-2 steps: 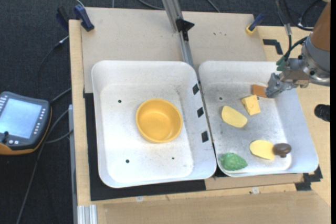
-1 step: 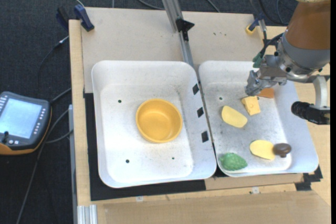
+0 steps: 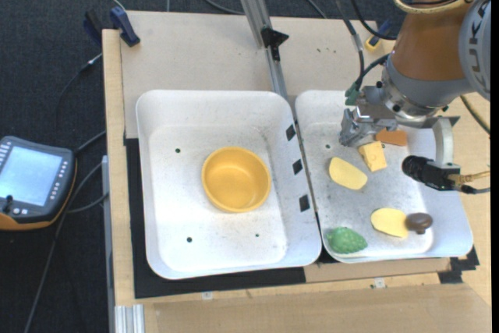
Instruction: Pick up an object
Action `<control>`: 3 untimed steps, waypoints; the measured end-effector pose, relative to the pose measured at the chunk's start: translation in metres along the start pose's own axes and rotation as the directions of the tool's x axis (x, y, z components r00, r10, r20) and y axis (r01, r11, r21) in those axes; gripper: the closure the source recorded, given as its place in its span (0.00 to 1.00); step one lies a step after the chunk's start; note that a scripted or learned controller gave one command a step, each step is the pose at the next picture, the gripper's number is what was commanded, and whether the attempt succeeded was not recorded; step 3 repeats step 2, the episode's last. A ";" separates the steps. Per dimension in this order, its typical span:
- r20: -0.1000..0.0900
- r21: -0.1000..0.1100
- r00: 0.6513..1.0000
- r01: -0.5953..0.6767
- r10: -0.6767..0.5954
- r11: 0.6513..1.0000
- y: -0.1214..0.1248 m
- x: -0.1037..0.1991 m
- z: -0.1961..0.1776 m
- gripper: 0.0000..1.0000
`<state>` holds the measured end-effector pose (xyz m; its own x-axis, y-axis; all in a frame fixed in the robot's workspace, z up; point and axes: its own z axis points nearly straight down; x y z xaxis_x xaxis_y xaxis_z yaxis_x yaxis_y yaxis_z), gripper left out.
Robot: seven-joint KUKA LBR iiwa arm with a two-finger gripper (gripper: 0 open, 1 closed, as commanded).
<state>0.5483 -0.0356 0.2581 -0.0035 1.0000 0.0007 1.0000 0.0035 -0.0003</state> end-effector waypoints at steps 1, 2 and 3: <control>-0.001 -0.001 1.000 0.002 -0.002 1.000 -0.001 0.054 -0.005 1.00; 0.000 0.001 1.000 0.001 -0.001 1.000 -0.005 0.107 0.012 1.00; 0.000 0.001 1.000 0.001 -0.001 1.000 -0.005 0.107 0.012 1.00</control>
